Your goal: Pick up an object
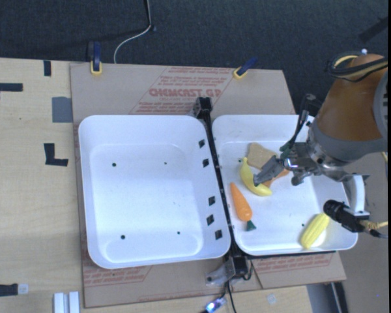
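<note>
The banana [253,180] lies in the right bin [280,237], right of the frame's centre, with my end effector [268,172] directly over it; I cannot tell how it is set. Touching behind sits a tan block [259,153]. A carrot [241,204] lies lower left, a corn cob [315,231] lower right.

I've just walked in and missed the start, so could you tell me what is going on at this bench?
A grey and orange robot arm reaches in from the right over the right bin. Its gripper is down at the banana, beside a tan block; whether it has hold of anything cannot be told. A carrot lies near the divider and a yellow corn cob sits at the bin's near right corner. The left bin is next to it.
</note>
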`<state>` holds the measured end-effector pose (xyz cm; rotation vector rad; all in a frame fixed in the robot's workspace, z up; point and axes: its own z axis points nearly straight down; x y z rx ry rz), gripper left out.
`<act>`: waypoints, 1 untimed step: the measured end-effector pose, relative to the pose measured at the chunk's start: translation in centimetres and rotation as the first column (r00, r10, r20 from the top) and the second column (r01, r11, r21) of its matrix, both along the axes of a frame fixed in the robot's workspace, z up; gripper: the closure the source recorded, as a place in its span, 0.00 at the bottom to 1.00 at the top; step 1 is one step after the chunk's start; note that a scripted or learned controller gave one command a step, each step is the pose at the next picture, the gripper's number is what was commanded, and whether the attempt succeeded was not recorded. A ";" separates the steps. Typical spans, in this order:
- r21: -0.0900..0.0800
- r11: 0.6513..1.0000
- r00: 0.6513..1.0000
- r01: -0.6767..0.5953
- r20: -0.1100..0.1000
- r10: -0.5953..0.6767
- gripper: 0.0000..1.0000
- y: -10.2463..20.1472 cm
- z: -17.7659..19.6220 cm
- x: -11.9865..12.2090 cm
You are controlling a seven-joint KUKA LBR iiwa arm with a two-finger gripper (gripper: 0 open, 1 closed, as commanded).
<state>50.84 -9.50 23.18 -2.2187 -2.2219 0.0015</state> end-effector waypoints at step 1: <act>-0.003 1.000 1.000 -0.005 0.018 0.005 0.00 1.8 11.8 7.2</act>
